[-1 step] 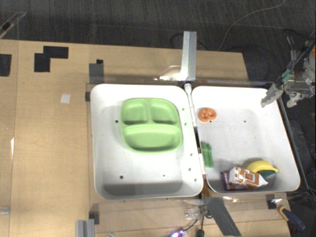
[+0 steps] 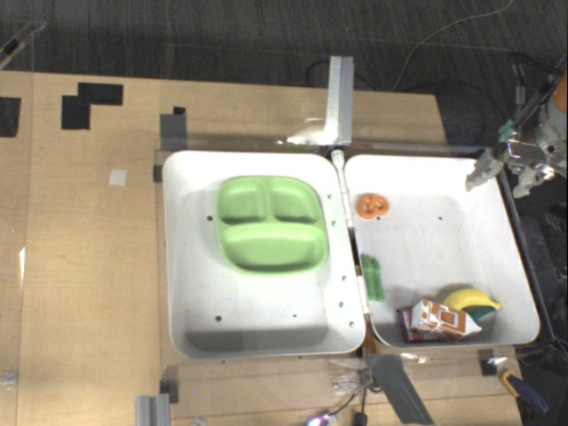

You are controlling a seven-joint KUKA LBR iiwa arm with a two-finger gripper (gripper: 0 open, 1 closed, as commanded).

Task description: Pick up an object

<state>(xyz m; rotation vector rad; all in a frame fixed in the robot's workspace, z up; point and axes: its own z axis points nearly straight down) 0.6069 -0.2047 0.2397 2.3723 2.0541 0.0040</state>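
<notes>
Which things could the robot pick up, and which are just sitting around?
For the job:
tool
orange pretzel
green block
banana
snack packet

Just lying about:
green divided plate, in the left bin
right bin
black patches on the bench

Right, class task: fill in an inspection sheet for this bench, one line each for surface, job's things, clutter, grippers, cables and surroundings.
Surface: wooden bench bearing the left white bin and right white bin, side by side.
Job's things: in the right bin, orange pretzel-shaped toy, small green block, yellow banana touching a brown-and-white carton.
Clutter: green divided plastic tray in the left bin.
Grippers: gripper above the right bin's far right corner; whether it holds anything cannot be told.
Cables: thin white cable on the floor.
Surroundings: dark carpet.
</notes>
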